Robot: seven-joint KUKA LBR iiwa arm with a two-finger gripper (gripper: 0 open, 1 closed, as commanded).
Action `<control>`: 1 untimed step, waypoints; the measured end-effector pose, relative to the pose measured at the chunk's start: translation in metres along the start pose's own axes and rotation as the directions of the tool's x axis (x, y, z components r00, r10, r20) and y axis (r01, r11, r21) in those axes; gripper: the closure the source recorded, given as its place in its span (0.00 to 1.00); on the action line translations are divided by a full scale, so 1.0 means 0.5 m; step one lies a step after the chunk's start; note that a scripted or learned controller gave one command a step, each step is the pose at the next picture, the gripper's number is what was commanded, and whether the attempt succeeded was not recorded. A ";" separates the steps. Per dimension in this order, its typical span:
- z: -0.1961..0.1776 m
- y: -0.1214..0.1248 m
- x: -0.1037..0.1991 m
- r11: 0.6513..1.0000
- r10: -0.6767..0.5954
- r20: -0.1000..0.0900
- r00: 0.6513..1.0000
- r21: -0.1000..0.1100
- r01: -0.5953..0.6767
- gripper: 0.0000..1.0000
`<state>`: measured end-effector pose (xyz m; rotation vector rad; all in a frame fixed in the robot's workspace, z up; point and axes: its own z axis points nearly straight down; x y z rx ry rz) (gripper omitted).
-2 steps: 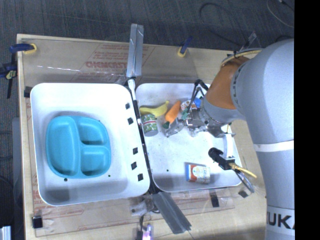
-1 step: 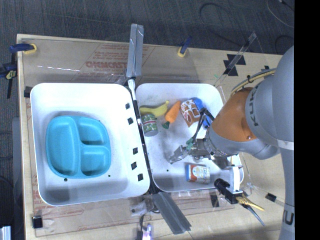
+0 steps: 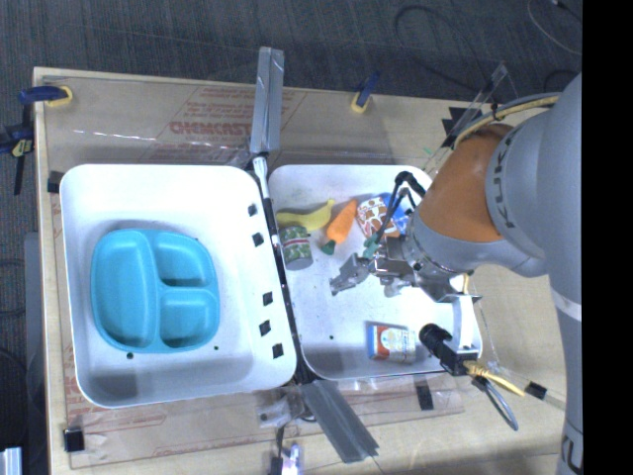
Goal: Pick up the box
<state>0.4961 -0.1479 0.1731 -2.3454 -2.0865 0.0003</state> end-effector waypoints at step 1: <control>0.163 -0.029 -0.084 0.999 0.053 0.001 0.999 0.000 -0.053 0.00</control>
